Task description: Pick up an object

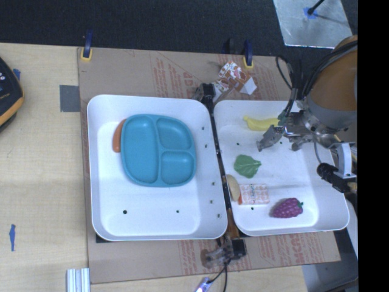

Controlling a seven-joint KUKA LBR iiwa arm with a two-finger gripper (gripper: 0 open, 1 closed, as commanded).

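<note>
My gripper (279, 143) hangs over the upper part of the right bin (328, 221), open, with nothing between its fingers. A yellow banana (260, 123) lies just up and left of it, close to the left fingertip (264, 145). A green leaf-shaped toy (246, 165) sits below and left of the gripper. Lower in the bin lie a small white and red carton (253, 194), a purple grape bunch (286, 208) and a beige piece (232, 188) against the left wall.
The left bin (103, 218) holds a blue divided plate (158, 149) with an orange object (116, 137) tucked at its left edge. A crumpled wrapper (234, 78) lies behind the bins. Cables and the arm's body crowd the right side.
</note>
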